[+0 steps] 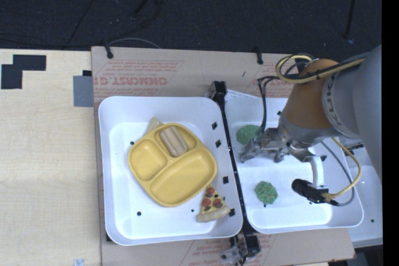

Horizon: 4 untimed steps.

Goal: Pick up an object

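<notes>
— Over the right bin (293,213), toward its 10 o'clock corner: which piece is the claw after?

— The upper green floret (249,133), by the look of it. The gripper (252,151) hovers just beside it. The floret lies at about 12 o'clock from the claw, so close that touching or apart cannot be told.

— Is the claw released or clenched?

— Cannot tell. Its tip reads as a grey tangle against the white floor.

— Any long axis to line up with?

— None to speak of. The floret is a rounded lump, so the approach angle likely matters little. The grasp turns on the short shift toward 12 o'clock.

— Other candidates?

— A lower green floret (267,192) sits at about 5 o'clock from the claw, near but clearly apart, in the bin's middle. The upper one is nearer.

— And beyond?

— Across the divider at 9 o'clock, the left bin (124,212) holds a yellow divided plate (181,180) with a sausage-like piece (174,141) in its top compartment. A toy pizza slice (213,205) lies just off the plate's 5 o'clock edge. All are well apart from the arm (312,103), which enters from 3 o'clock.
</notes>
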### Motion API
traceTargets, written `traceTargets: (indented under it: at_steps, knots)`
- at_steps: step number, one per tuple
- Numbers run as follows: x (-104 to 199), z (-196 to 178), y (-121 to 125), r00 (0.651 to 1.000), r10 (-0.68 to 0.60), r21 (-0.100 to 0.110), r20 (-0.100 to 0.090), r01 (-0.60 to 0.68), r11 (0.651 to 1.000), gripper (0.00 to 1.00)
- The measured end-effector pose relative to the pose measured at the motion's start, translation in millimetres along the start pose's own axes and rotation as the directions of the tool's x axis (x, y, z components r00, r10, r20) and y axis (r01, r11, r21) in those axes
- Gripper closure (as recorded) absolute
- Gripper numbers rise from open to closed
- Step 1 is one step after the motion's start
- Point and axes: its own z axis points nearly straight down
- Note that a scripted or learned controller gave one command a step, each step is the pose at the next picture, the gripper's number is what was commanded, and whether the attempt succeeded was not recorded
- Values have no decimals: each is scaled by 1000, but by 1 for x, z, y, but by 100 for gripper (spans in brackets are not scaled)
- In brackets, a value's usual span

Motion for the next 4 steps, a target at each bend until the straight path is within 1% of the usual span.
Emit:
traceTargets:
  at_steps: [1,2,3,4]
  knots:
    - [-2,-11,0,1000,5,0,0,-5,1000,100]
    - [-6,-74,0,1000,4,-7,1,-4,1000,100]
    - [-8,-123,-10,1000,3,-7,1,-3,1000,100]
    - [-18,-172,-14,1000,6,-8,2,-6,1000,100]
